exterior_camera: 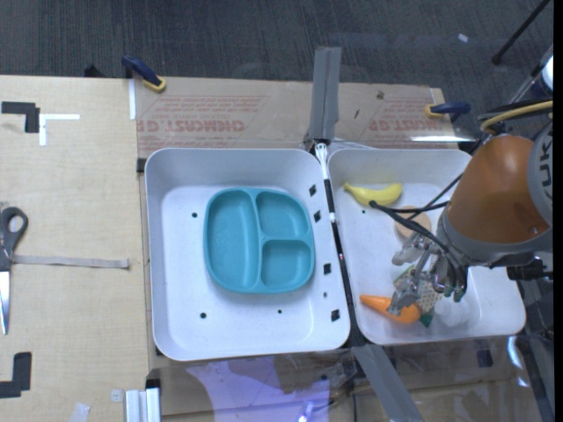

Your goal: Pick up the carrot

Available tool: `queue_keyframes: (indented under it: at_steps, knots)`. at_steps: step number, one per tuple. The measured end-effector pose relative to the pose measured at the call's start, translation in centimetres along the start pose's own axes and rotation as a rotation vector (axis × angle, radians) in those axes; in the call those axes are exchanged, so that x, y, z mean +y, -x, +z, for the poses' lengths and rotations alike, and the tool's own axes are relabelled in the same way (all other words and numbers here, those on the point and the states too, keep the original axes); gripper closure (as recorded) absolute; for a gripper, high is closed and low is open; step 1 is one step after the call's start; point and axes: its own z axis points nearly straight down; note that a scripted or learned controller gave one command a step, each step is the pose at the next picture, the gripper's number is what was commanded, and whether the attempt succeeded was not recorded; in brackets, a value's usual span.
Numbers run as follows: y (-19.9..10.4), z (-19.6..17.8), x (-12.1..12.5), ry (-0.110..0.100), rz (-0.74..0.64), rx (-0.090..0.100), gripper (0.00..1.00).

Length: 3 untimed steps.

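Nearest and largest, at right: grey KUKA arm with orange band (497, 192), reaching in over right bin (493, 319); cables trailing across wrist.

Below band, gripper (415, 299) low over front part of right bin, its metal fingers mixed with cable clutter; finger spread not readable, so cannot tell whether anything is gripped.

Directly at fingertips: carrot (387, 307), orange, lying roughly flat near front wall of right bin, pointed end toward divider between bins, thicker end tucked under gripper; touching or merely overlapped, impossible to say.

Just right of gripper: small green-and-pale item, partly hidden, identity unclear.

Farther back in same bin: banana (374, 192), yellow, near rear left corner, well apart from carrot; pale round item between banana and arm, mostly covered.

Left bin (167, 262): teal divided plate (259, 240), three compartments, nothing in them.

Beyond bins: cardboard sheet with clamps; on bench at far left, scissors (9, 236).

Advice for grasp, as judgement only: centre over thick middle of carrot, not tapered tip; close across narrow width, at right angles to its length; keep clear of front wall and green item beside it; lift straight up and confirm carrot rises with fingers before counting success.
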Motion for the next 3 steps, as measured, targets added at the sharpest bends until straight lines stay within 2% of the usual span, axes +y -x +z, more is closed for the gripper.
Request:
queue_keyframes:
  at_steps: [1,2,3]
  knots:
    - [-1.1,1.9,-0.2,0.0,0.037,-0.002,0.0]
    - [-0.9,0.9,-0.1,0.0,0.034,-0.007,1.0]
    - [-0.5,-8.0,6.5,0.0,0.288,-0.001,1.0]
